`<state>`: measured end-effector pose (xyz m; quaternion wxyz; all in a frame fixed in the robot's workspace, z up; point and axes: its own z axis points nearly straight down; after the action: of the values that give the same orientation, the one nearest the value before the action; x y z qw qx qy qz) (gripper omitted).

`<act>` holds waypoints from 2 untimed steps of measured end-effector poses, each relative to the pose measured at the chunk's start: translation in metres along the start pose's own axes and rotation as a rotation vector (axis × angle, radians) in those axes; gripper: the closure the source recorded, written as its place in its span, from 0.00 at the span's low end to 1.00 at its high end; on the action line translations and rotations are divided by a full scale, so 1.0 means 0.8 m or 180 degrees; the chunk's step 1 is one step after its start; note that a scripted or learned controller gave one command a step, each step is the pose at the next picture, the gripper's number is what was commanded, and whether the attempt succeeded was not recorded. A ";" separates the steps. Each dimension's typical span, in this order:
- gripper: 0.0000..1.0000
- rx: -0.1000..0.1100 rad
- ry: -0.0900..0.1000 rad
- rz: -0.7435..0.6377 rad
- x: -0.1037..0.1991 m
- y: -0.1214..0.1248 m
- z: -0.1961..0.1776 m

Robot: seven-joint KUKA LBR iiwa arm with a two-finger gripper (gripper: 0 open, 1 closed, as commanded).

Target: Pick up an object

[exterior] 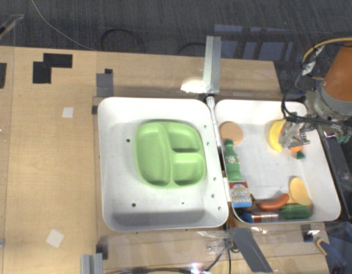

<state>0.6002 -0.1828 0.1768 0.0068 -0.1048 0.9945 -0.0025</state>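
We see the gripper low over the right bin, just beside a yellow toy; grip state: we can't tell. Green bottle lies along the bin's left wall. Green divided plate sits in the left bin.

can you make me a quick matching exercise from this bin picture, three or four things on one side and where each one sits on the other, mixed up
Things:
1. green divided tray
2. green bottle
3. yellow round piece
4. gripper

Places:
A. along the right bin's left wall
B. middle of the left bin
C. over the right bin's upper right part
D. just left of the gripper

Pairs: 1-B, 2-A, 3-D, 4-C
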 end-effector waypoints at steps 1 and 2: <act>1.00 0.0005 -0.0028 0.0265 -0.038 0.017 -0.148; 1.00 -0.0006 0.0000 -0.0354 -0.082 -0.047 -0.156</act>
<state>0.6708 -0.2054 0.3031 0.0065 -0.1600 0.9871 -0.0019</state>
